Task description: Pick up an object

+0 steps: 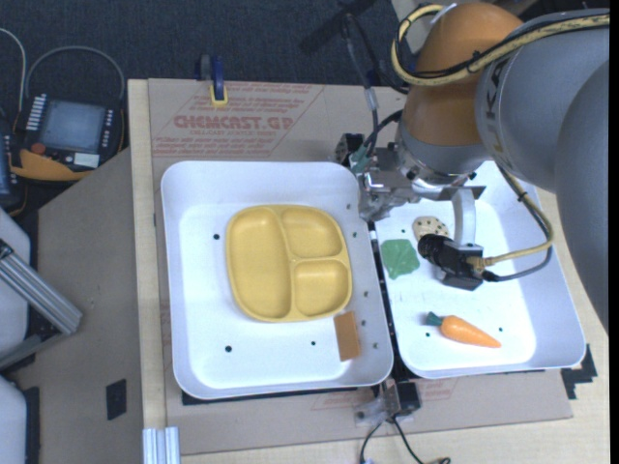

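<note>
— How does the arm stand?

— The grey arm (551, 95) reaches in from the right, with its orange band (459, 51) high over the far side of the right bin (532, 303). The wrist points down. The gripper (382, 196) hangs at the seam between the two bins, near their far edge.

— Is it open or closed?

— I cannot tell; the wrist's own bulk covers it.

— What lies around it?

— In the right bin, a green piece (398, 258) lies near the gripper, close to the left wall. A pale spotted disc (428, 228) lies just beside the green piece, toward the far side. An orange carrot (466, 331) lies toward the front, well apart from the gripper. In the left bin (193, 259), a yellow divided plate (288, 261) takes the middle. A small brown block (346, 336) lies just off the plate's near right corner.

— Does anything crowd the gripper?

— The two bins' adjoining rims run right beside it.
</note>
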Robot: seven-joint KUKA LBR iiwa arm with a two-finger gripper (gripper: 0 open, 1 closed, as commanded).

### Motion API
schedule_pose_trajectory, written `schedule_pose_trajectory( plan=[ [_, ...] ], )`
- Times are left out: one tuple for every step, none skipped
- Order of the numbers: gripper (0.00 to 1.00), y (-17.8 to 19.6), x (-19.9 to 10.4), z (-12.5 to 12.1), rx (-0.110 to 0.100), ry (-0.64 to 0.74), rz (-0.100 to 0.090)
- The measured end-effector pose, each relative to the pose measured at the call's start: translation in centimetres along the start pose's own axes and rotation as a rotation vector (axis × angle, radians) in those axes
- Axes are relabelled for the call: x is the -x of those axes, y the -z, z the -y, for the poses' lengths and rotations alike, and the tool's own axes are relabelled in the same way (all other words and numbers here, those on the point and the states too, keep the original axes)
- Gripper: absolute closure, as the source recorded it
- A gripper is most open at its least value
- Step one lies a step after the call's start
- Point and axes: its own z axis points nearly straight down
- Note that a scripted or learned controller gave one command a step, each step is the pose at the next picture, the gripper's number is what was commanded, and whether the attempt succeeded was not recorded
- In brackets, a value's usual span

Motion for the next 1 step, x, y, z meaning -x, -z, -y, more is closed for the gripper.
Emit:
schedule_pose_trajectory(
  plan=[
    [1.0, -0.49, -4.17, -2.72, 0.0, -0.001, 0.0]
  ],
)
